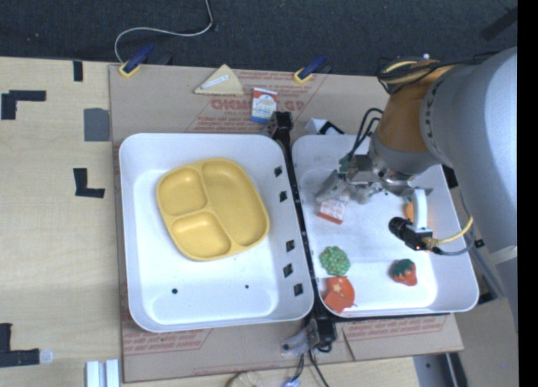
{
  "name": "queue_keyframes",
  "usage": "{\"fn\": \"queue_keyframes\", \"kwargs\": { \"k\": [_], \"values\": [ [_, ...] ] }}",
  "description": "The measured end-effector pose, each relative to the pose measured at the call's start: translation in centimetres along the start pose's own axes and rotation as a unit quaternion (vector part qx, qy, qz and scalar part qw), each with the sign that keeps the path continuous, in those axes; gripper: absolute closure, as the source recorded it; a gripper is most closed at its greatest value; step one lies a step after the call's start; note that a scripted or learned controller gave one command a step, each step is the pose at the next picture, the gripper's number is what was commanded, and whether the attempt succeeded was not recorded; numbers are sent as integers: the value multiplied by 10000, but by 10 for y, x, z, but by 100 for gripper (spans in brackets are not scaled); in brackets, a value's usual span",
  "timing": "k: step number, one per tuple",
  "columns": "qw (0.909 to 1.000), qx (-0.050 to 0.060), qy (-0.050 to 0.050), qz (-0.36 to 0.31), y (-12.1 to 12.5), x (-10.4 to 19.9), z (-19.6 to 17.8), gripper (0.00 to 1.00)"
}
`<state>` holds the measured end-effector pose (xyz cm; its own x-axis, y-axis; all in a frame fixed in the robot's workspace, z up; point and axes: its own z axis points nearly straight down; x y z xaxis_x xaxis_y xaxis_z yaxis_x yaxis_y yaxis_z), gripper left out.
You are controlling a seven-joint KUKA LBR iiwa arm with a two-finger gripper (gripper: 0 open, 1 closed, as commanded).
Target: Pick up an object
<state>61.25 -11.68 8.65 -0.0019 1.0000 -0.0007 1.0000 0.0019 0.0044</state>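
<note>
Sitting on a wide surface (50, 209) of light wood, with a brown cardboard sheet (210, 112) lying under two white bins. Reaching in from the right, a big grey arm (479, 124) with an orange band (402, 120) above the wrist. Resting on the left, the left bin (143, 293), holding a yellow plate (212, 208) with three sections. Resting just beside it, the right bin (450, 288), with the arm bending down into its upper part. Hanging low over the right bin, the tool (353, 182), close above a small white and red packet (331, 209); hard to tell how wide it is standing, or whether it is gripping anything. Lying near the front of the right bin, a green broccoli toy (334, 259), touching a red tomato toy (339, 292) just below it. Sitting well apart to the right, a small red strawberry toy (404, 272). Lying behind the bins on the cardboard, a tan wedge (221, 82) and a little red and white box (264, 105).
</note>
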Motion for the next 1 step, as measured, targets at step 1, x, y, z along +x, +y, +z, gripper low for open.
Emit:
{"fn": "queue_keyframes", "kwargs": {
  "k": [1],
  "values": [
    [10000,8,-9,-1,0,-1,-9,100]
  ]
}}
